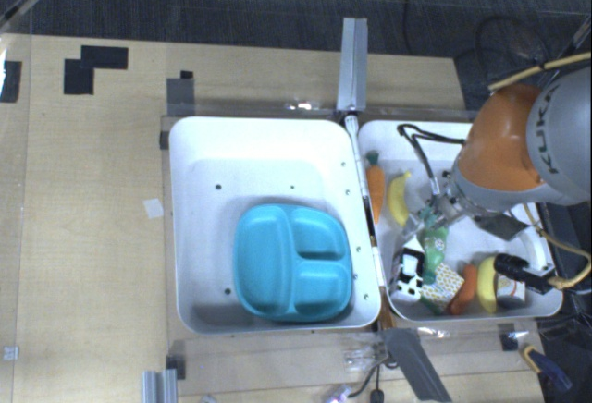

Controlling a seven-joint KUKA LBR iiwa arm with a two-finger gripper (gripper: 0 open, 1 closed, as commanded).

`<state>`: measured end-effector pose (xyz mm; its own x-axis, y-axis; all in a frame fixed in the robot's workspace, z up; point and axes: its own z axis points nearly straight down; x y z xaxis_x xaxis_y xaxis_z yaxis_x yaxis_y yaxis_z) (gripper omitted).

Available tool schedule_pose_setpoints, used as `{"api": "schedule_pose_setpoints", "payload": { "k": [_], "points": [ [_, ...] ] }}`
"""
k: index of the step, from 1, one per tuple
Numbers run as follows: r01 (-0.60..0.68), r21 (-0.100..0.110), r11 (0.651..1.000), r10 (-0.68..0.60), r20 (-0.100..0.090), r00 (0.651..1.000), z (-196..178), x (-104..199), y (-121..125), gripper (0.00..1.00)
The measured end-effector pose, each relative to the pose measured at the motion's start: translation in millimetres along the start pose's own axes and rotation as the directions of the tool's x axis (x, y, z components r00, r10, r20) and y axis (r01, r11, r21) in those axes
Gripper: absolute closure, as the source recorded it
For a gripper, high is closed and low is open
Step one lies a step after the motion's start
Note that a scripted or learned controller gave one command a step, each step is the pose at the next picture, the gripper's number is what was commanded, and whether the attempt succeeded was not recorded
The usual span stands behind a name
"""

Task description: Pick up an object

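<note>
My gripper hangs low over the middle of the right bin, under the grey and orange arm. Directly below it is a green bottle-like object, standing roughly on end and touching or nearly touching the gripper's tip. An orange carrot and a yellow banana lie side by side at the bin's left. A black-and-white object, a pale checkered piece, a red-orange item and a yellow item crowd the front of the bin.
The left bin holds a blue divided plate in its front half. A metal post stands at the back between the bins. Black tape marks lie on the wooden bench at far left.
</note>
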<state>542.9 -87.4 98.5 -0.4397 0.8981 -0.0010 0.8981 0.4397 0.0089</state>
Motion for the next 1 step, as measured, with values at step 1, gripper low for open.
{"api": "schedule_pose_setpoints", "payload": {
  "k": [1],
  "points": [
    [0.000,0.000,1.000,0.000,0.000,1.000,0.1,0.0,-0.1,0.00]
  ]
}}
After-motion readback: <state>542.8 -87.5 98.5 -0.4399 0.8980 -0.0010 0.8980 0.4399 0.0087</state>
